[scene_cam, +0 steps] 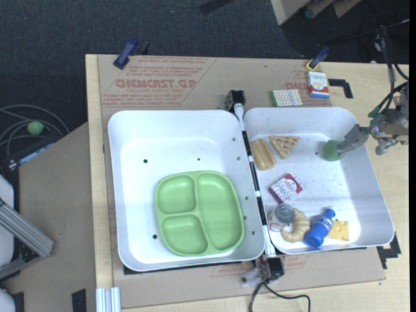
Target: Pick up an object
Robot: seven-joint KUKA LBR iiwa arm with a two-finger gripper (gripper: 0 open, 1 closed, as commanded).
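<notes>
The gripper [354, 138] reaches in at three o'clock over the right bin [364, 174], and I cannot tell how its fingers stand. A green ball [331, 150] sits right at its tip; touching or gripped, I can't say. The green divided plate [198, 212] lies in the left bin [130, 174].

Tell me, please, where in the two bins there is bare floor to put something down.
Left bin: bare floor behind the green divided plate, toward the far wall. Right bin: a bare strip between the red packet and its right wall. Its near end, around the blue bottle, is crowded.
</notes>
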